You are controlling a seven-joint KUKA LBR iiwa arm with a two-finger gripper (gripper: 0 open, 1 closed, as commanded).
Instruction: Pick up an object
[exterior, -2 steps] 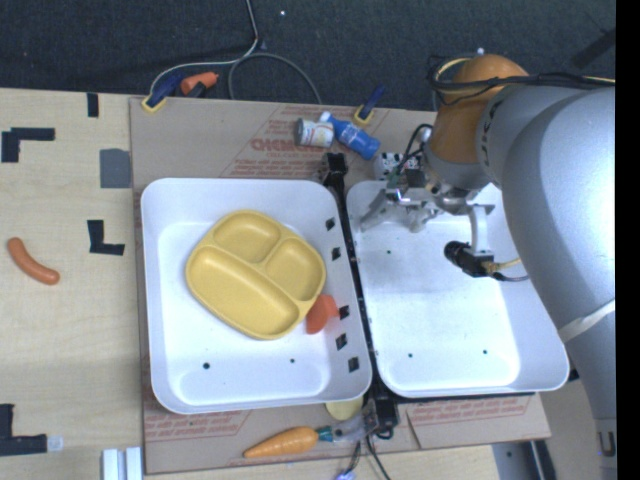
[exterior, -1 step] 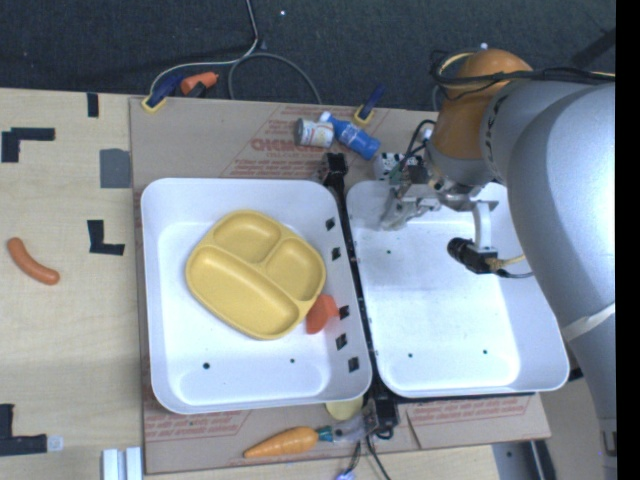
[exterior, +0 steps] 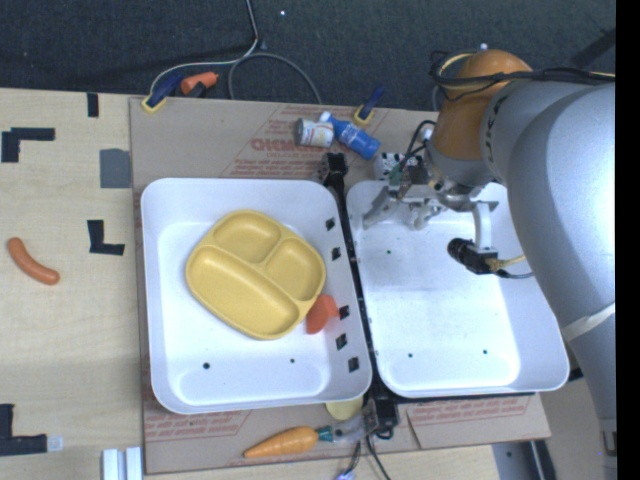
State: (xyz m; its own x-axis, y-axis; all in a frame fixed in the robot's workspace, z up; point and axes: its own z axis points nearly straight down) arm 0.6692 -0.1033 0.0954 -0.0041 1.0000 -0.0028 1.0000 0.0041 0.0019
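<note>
The big grey arm with its orange band (exterior: 520, 148) leans in from the right and hangs over the far end of the right shallow white plastic bin (exterior: 450, 358), probably poised to work that side. The left shallow white plastic bin (exterior: 165, 298) holds the likely targets. A yellow three-compartment plastic tray (exterior: 255, 271) lies flat in its middle, and a small orange-red piece (exterior: 321, 314) sits tucked against the tray's near-right edge. The two-finger metal gripper (exterior: 400, 208) sits low over the right bin's far-left corner, well apart from both. Wrist and cabling crowd it, so I cannot tell its state, and nothing is visibly held. The arm's bulk hides the right bin's far-right corner. The orange-red piece is too small to identify.
</note>
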